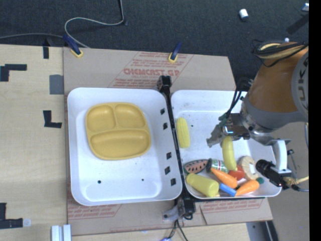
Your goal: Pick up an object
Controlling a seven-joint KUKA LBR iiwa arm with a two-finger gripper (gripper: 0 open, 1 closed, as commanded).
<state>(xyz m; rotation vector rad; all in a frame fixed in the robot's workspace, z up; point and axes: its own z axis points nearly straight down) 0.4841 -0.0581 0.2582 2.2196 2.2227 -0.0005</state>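
two bins: left bin w/ yellow tray; right bin w/ toy food.

Yellow divided plate in a white bin.

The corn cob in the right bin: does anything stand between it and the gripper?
Nothing visible stands between them. The corn cob lies alone by the right bin's left wall, and bare white floor separates it from the gripper. The pile of toy food lies nearer the front wall, off that line.
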